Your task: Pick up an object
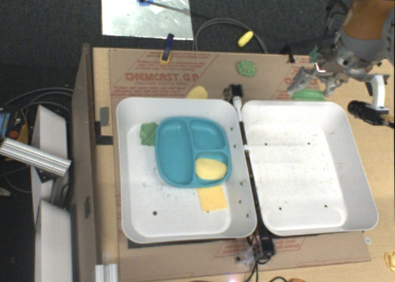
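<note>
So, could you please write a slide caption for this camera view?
KUKA arm's hand above a green object behind the right bin; blue tray in the left bin.

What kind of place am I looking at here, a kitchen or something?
Probably a robot test lab, not a kitchen: a grey and orange arm reaches over two white bins, toy food sits on a blue tray, cables trail nearby.

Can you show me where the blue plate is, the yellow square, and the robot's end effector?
blue plate (179, 154): camera view, on its big bare compartment.
yellow square (212, 199): camera view, on its flat middle, in the left bin.
end effector (307, 84): camera view, between its fingertips, above the right bin's far edge.
</note>
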`<control>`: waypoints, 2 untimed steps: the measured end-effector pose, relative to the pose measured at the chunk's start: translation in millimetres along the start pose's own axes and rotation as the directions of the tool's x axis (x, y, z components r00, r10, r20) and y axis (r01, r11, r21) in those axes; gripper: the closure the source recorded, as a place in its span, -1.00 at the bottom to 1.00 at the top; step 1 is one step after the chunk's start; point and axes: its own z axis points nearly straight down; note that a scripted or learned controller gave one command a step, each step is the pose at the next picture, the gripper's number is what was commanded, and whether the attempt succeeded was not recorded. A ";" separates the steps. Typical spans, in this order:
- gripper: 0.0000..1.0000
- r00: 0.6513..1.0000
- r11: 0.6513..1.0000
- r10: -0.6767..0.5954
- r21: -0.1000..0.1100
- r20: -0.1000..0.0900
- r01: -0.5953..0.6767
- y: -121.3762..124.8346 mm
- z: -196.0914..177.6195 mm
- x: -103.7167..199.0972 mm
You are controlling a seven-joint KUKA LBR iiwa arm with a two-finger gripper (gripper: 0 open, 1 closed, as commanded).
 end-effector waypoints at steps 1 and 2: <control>-1.00 1.000 1.000 0.003 0.013 -0.002 -0.003 -2.3 164.8 -15.1; 1.00 1.000 1.000 0.001 -0.003 0.000 -0.001 2.4 143.6 -14.9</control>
